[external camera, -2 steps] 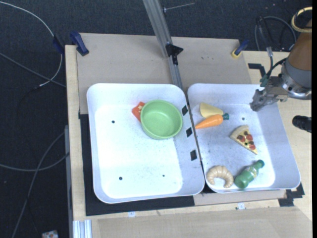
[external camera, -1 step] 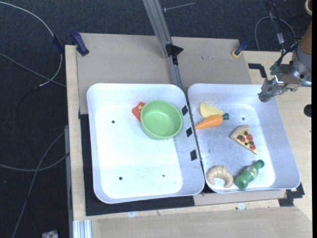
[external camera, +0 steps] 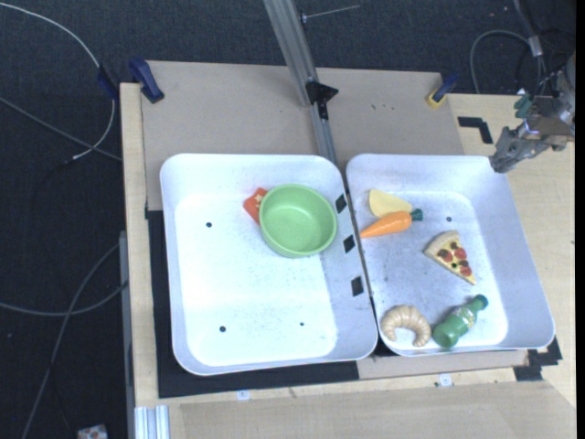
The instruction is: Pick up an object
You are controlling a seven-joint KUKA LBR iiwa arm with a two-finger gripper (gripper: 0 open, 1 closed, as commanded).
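My gripper point(external camera: 507, 156) hangs at the far right, just past the back right corner of the right bin point(external camera: 498, 245), with nothing seen in it. Inside that bin lie a carrot point(external camera: 390, 224), a yellow piece point(external camera: 388, 201) behind it, a pizza slice point(external camera: 450, 255), a croissant point(external camera: 408, 324) and a green bottle point(external camera: 459, 323) at the front. The left bin point(external camera: 238, 291) holds a green bowl point(external camera: 297, 219) with a red-orange piece point(external camera: 254, 204) partly hidden under its left rim.
A metal pole point(external camera: 297, 53) slants down from the top to the gap between the bins. Blue point(external camera: 144, 79) and yellow point(external camera: 444, 87) clamps grip the board's back corners. Cables lie on the dark floor at left.
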